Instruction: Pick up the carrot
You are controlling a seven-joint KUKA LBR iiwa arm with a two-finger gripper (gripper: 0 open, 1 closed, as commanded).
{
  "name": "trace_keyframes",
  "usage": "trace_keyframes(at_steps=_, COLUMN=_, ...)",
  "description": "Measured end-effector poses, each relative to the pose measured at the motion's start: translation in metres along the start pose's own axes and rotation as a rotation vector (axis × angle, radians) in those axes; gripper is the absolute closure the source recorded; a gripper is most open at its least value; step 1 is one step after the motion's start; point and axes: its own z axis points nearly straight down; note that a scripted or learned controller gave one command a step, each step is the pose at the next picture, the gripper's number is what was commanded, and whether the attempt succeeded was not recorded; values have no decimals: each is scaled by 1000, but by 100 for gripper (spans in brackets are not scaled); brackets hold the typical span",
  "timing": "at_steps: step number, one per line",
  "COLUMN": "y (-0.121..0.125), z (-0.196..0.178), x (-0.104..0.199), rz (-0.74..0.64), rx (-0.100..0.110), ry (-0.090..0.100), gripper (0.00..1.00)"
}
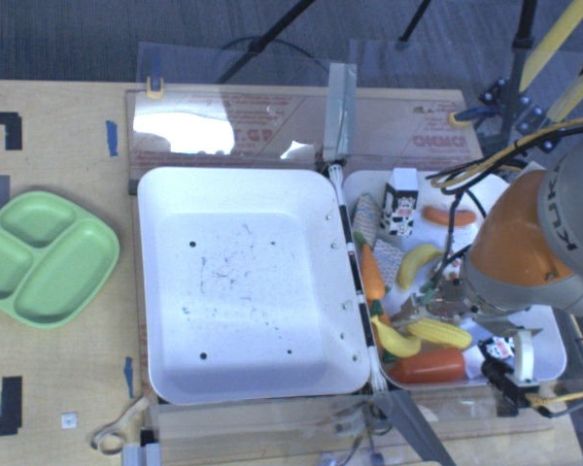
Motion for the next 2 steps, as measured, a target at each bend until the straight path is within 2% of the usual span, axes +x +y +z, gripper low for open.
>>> trace_keyframes(at_steps=1, y=1, z=0, x=-1, rz=-147, rx=-2, ry=-2, gripper=0)
trace_keyframes(at_steps=2, y=-1, z=0, x=-1, rz=-45, rx=2, ry=5, gripper=0)
